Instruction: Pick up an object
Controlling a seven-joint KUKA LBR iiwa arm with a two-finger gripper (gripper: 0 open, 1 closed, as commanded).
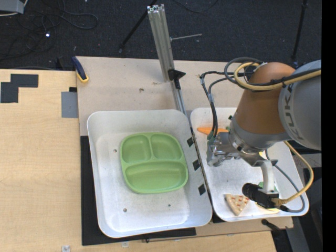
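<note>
1. We see two shallow white bins side by side: the left bin (105,193) and the right bin (220,203).
2. In the left bin a green divided plate (154,162) lies flat, with three compartments, near the middle.
3. In the right bin we find a pizza slice toy (237,203) near the front edge, and an orange carrot-like piece (206,130) near the back, partly hidden by the arm.
4. The grey arm (262,114) with its orange band reaches over the right bin; its gripper (216,157) hangs low above the bin floor, between the carrot-like piece and the pizza slice.
5. We cannot tell how the gripper stands, and nothing visible sits in it.
</note>
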